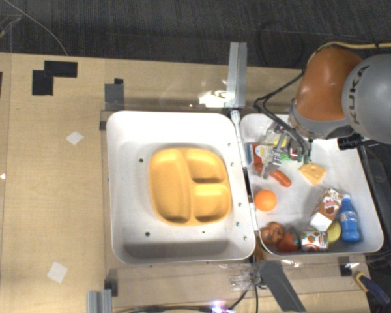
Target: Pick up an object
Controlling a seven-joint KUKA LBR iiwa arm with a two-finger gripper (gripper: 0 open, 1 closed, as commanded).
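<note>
My gripper (271,164) reaches down into the right bin (365,194), near its far left side. It hangs over a small white packet with red and green print (266,152) and a red sausage-shaped toy (280,178). An orange ball (266,201) lies just in front of it, and a yellow cheese wedge (313,173) lies to its right. The arm's orange band (322,83) and grey wrist hide the far part of the bin. I see nothing lifted clear of the bin floor.
Along the right bin's near edge lie a brown carton (327,208), a blue bottle (349,222), a small can (314,240) and a reddish-brown toy (277,235). The left bin (124,175) holds a yellow divided tray (189,184). A metal post (237,77) stands behind the bins.
</note>
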